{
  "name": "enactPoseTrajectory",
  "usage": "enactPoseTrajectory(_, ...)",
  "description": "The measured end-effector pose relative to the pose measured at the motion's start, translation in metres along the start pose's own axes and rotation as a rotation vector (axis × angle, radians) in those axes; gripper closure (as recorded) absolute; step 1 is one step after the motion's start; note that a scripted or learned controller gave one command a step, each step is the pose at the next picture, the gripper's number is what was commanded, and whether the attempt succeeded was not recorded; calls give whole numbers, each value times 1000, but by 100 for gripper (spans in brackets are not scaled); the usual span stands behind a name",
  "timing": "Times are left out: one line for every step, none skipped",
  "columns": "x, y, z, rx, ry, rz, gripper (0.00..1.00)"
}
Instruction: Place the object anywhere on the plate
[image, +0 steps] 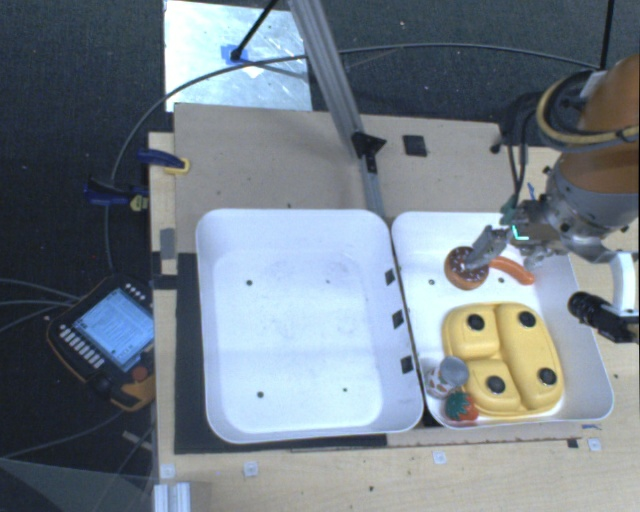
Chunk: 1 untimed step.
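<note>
1. The arm (590, 150) was seen reaching in from the right over the right bin (590, 400), with the gripper (487, 248) hanging low above that bin's far half.
2. A brown, speckled disc (462, 268), like a doughnut, was found directly at the gripper's tip, touching it or just below it; contact could not be settled from this slant.
3. An orange curved piece (512, 269) lay just right of the disc, under the gripper body.
4. Whether the gripper was spread or closed could not be told, and nothing was visibly held between its tips.
5. The yellow plate (505, 358), divided into compartments, lay in the near half of the same bin, just nearer the camera than the disc and apart from it.
6. Small items, a grey one (453, 371) and a red-green one (458, 404), sat at the plate's left edge.
7. The disc was judged the likely object; the coming move would turn on the plate lying just nearward of the gripper, so a short carry would suffice.
8. The left bin (295, 320) played no part.
</note>
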<state>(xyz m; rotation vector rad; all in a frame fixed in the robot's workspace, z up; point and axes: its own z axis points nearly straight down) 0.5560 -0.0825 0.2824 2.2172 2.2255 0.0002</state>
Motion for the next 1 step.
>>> enactPoseTrajectory(0, 0, -1, -1, 0, 0, 0)
